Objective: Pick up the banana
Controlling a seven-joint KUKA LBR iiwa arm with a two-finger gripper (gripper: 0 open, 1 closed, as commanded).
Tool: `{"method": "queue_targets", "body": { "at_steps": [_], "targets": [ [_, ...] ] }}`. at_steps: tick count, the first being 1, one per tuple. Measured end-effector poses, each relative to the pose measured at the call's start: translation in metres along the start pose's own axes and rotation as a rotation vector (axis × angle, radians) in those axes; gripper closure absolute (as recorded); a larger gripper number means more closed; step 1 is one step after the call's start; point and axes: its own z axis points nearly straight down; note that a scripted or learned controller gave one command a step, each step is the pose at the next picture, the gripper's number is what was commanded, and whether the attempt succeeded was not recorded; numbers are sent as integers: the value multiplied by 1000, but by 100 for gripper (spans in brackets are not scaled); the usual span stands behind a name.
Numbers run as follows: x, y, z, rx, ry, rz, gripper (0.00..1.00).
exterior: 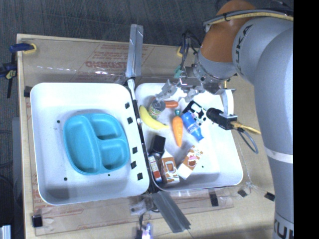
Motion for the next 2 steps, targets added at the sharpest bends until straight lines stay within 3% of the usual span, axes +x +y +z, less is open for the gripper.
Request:
{"method": "queue_targets", "body": {
  "at_steps": [1,2],
  "targets": [
    [24,4,84,-9,-4,-54,0],
    [13,21,35,-4,0,-48,0]
  ]
}}
